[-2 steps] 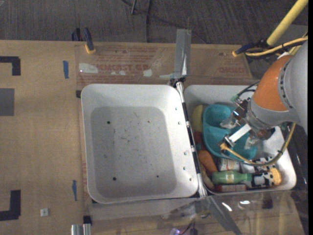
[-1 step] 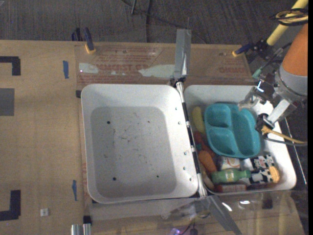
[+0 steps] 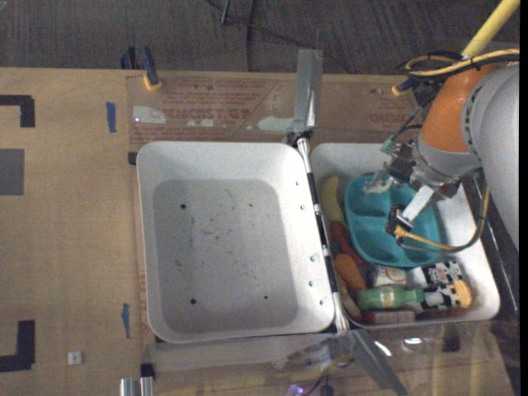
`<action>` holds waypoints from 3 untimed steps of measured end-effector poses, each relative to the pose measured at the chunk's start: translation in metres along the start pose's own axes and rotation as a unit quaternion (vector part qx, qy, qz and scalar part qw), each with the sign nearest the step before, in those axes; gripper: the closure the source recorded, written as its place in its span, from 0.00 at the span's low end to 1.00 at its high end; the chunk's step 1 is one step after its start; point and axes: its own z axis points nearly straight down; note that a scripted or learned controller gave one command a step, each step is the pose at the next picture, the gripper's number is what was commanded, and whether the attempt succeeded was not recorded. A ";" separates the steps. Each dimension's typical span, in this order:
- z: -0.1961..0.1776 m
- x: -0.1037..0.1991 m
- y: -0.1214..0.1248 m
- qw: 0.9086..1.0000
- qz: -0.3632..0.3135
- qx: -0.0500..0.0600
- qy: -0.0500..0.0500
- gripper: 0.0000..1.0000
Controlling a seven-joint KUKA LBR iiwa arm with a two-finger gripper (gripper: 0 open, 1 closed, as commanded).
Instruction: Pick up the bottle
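Right-hand white bin [image 3: 487, 304] as seen in the camera view: a green plastic bottle [image 3: 392, 297] lies on its side along the near wall, long axis parallel to that wall. It is not in the gripper.

Gripper [image 3: 384, 180]: sits over the far edge of a teal moulded compartment tray [image 3: 371, 233], well apart from the bottle. Cannot tell whether it is open or closed at this angle. Nothing is seen held in it. The grey arm with its orange band [image 3: 450, 126] comes in over the bin's far right corner.

Around the bottle:
- a black-and-white cow-patterned toy [image 3: 441, 277] is just beside its right end, and a rounded orange-yellow piece [image 3: 463, 294] is beyond that;
- an orange carrot-shaped toy [image 3: 348, 271] is at its left end, near the bin's left wall;
- the teal tray fills the middle of the bin, its near edge close to the bottle;
- a reddish-brown piece [image 3: 339, 236] and a pale yellow elongated piece [image 3: 330, 198] lie farther back along the left wall.

Left-hand white bin [image 3: 157, 163]: scuffed grey floor with a few small dark spots.

Surface: tan board bench [image 3: 66, 221] with black tape marks [image 3: 18, 110] and bits of blue tape [image 3: 110, 116]. A metal bracket [image 3: 307, 89] stands between the bins at the back. Dark grey carpet [image 3: 99, 15] with loose cables lies beyond the bench.
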 end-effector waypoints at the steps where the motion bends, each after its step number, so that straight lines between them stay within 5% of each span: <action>1: -0.003 -0.014 -0.073 0.997 -0.075 -0.008 0.003 0.00; 2: -0.018 -0.010 -0.067 0.997 -0.074 -0.019 0.006 1.00; 3: -0.071 -0.015 -0.044 0.992 0.128 0.007 -0.004 1.00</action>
